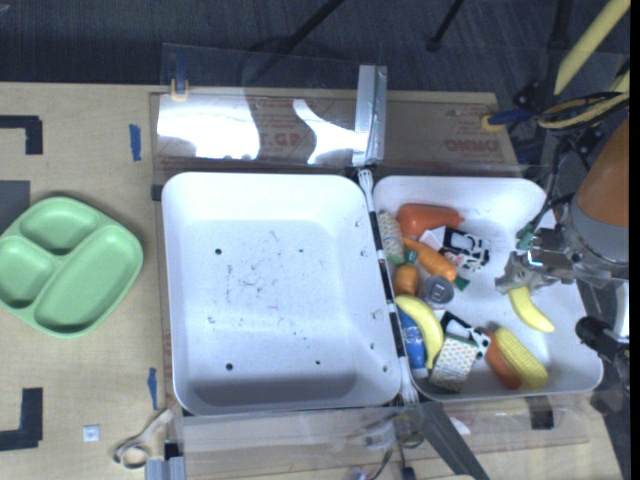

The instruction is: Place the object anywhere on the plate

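My gripper [524, 280] hangs over the right part of the right bin [500, 196], below the grey wrist with its orange band. A small yellow banana [532, 309] has its upper end between the fingertips, and the gripper is shut on it. The banana's lower end points toward the bin's front right. The green three-compartment plate [68, 266] lies on the wooden bench at the far left, well apart from both bins.
The left bin [190, 208] stands between the plate and the right bin. In the right bin lie an orange carrot [430, 215], a larger banana [422, 325], a corn cob [520, 354], a black-and-white card [462, 245] and other small toys. Cables and stand legs crowd the far right.
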{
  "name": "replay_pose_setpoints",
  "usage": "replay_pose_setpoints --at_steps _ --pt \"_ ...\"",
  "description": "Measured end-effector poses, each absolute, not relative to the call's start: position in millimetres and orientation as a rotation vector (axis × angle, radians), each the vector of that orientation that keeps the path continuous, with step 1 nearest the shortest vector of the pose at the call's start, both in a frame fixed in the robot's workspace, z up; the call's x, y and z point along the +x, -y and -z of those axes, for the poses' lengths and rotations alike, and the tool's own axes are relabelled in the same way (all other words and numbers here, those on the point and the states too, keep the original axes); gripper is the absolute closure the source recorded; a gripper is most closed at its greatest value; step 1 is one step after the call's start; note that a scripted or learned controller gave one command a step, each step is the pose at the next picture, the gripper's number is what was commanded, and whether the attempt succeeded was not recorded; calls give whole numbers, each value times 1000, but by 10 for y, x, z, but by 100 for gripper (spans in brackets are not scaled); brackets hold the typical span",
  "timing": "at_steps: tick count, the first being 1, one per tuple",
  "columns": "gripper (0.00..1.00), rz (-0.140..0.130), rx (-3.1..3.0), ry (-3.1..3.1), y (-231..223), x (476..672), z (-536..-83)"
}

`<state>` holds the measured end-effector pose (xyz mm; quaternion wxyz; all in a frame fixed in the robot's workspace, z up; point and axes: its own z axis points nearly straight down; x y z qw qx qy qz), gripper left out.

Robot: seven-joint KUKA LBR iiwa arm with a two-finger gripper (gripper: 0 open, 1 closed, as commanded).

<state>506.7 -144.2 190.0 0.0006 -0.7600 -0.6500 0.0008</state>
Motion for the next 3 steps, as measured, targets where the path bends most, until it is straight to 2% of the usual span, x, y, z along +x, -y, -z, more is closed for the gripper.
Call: replay_pose_setpoints --at_steps 1,2,3 --pt "0 -2 -2387 2041 1442 5067 -1901" --pt "0 20 -2306 2153 1044 4887 -1151" --pt "0 -2 -2289 2149 345 4797 -1831"
